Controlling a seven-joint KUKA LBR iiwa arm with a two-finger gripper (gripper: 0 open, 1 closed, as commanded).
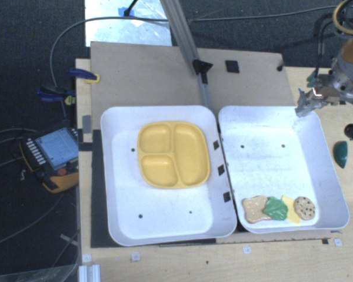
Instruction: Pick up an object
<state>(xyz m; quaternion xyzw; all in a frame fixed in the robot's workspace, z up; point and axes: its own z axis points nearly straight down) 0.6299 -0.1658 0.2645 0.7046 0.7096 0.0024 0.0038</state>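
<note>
Two shallow white plastic bins are lying side by side on the worktop (182,81). The left bin (123,216) is holding a yellow three-compartment plastic tray (173,154). In the near corner of the right bin (270,151), four small toy food pieces are sitting in a touching row: a tan toast slice (255,209), a green leaf-shaped piece (276,208), a yellow wedge (291,211) and a round speckled cookie (305,207). The tool (306,106) is hovering over the right bin's far right corner, well apart from them; whether it is open cannot be told. No legible writing.

Bright, even overhead light, glare washing out the white bins (165,216), shadows soft, focus slightly grainy toward the edges
</note>
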